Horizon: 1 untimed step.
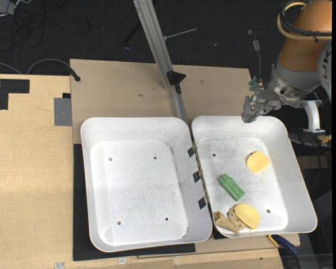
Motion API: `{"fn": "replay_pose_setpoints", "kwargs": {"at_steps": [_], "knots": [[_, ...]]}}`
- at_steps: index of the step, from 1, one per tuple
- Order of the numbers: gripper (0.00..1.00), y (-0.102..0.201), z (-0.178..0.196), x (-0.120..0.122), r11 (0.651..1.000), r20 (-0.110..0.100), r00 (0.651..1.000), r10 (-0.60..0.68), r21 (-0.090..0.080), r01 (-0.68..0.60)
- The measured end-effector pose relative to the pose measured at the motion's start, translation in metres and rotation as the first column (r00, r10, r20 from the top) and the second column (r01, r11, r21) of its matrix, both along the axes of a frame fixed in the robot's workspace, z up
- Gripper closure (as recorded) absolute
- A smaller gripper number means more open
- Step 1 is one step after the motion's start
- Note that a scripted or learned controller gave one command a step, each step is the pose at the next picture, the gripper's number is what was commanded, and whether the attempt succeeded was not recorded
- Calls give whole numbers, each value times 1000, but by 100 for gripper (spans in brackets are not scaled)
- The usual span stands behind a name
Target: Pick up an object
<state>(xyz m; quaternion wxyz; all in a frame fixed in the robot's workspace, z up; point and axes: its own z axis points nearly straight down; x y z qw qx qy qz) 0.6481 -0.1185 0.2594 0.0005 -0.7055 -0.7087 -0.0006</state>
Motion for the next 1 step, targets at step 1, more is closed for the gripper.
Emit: {"fn": "replay_pose_setpoints", "kwargs": {"at_steps": [1], "knots": [[100, 55, -12, 11, 1000, -3, 1000, 0, 1, 0]]}}
